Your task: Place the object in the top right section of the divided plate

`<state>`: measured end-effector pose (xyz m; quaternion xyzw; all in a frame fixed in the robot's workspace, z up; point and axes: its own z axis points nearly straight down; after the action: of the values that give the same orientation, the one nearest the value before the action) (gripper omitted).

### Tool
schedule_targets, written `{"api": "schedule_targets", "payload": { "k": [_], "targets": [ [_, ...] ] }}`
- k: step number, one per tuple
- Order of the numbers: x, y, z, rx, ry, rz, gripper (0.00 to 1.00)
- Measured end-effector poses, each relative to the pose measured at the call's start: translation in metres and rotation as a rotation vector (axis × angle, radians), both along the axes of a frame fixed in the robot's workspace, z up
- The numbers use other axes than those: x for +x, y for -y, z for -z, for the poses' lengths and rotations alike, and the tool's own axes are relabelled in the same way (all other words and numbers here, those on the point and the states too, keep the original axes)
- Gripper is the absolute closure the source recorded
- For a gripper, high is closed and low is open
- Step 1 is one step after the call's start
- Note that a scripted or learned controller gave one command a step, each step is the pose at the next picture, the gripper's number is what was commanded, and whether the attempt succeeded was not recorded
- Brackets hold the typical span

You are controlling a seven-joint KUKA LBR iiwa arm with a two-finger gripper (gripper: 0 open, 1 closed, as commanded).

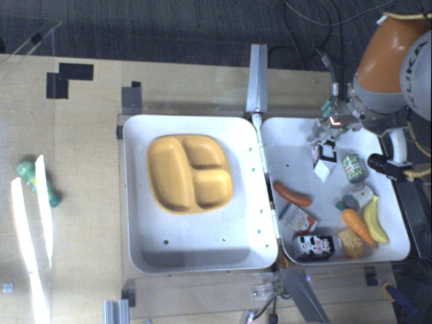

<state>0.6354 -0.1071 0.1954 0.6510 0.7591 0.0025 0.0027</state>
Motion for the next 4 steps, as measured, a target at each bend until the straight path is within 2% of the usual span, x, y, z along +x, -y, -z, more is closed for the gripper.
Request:
{"api": "schedule_targets", "payload": {
  "k": [1,2,3,4],
  "targets": [
    [-0.012,-0.108,0.01,-0.001,-0.003,-0.248,1.0],
    [0.035,-0.088,-0.005,-0.001,0.001,-0.059,1.0],
    [0.0,-0.153,0.001,0.001,-0.003,-0.056,1.0],
    [-0.016,-0.228,0.01,0.001,-0.002,-0.133,1.0]
  ]
}}
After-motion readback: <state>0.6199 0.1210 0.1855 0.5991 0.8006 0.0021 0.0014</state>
